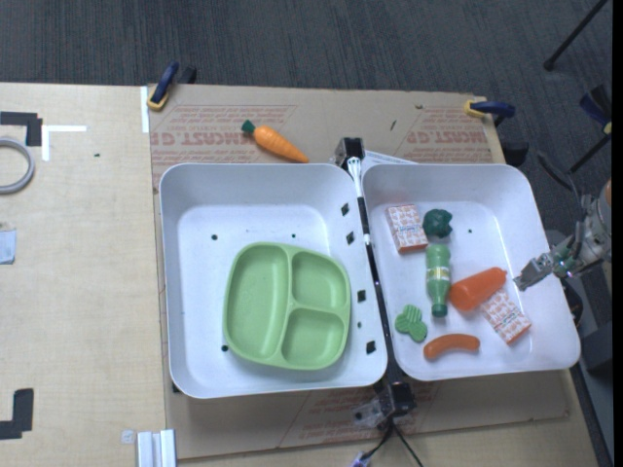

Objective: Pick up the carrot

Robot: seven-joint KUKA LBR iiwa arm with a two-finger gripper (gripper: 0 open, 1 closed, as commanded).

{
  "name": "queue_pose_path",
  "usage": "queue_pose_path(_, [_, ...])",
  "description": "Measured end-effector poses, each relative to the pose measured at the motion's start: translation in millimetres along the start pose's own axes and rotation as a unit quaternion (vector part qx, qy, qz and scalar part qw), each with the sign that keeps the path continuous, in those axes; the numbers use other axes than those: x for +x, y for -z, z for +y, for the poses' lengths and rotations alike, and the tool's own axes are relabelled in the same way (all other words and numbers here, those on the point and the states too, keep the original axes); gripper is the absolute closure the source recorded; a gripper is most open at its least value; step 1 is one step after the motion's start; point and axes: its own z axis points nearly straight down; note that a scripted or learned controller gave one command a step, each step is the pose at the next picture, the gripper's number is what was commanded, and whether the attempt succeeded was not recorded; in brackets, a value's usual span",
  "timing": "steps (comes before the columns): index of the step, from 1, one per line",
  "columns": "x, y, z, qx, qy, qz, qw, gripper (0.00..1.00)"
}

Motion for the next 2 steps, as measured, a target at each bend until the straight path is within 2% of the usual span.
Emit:
queue_pose_path(1, [74,-131,27,0.001,-0.038,0.001,0.9993,1.0])
queue_pose_path(2, [44,54,18,0.0,-0.063,0.0,0.998,1.0])
